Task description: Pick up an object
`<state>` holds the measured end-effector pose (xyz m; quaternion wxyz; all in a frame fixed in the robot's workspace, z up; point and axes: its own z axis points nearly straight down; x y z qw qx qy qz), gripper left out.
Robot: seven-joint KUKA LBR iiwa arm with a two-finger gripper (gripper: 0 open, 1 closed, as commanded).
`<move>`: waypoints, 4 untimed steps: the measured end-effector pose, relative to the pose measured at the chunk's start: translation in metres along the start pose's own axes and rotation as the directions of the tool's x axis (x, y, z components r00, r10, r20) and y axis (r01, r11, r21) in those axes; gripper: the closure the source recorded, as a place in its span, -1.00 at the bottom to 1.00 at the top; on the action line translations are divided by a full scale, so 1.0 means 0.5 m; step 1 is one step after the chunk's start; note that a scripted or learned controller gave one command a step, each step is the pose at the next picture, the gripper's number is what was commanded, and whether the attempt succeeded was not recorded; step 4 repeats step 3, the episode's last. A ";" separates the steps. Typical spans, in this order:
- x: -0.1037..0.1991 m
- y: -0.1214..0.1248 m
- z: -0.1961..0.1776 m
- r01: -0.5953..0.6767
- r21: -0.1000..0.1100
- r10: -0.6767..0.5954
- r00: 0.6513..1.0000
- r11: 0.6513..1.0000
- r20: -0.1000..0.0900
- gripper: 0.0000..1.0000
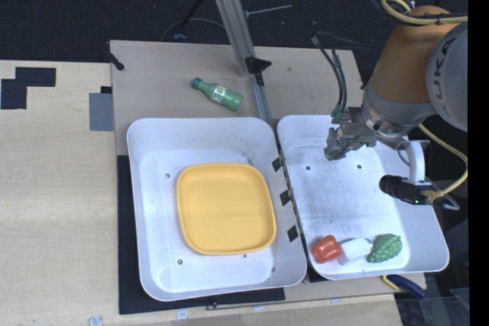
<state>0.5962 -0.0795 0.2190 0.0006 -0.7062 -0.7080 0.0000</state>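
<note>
Three small objects lie along the near edge of the right bin [359, 187]: a red pepper-like piece [326, 248], a white block [354, 250] and a green bunch of grapes [384, 247]. My gripper [336, 146] hangs over the far part of that bin, well away from the three objects, with nothing seen between its fingers. A yellow square plate [226, 207] rests in the left bin [153, 164].
A green bottle [218, 94] lies on the bench behind the left bin. A slanted metal rail [237, 19] rises behind the bins. Black clips [284, 195] join the two bins along their shared edge. Cables hang from the arm at the right.
</note>
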 end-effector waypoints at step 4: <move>0.316 -0.007 -0.034 0.001 -0.001 -0.001 1.000 1.000 0.000 1.00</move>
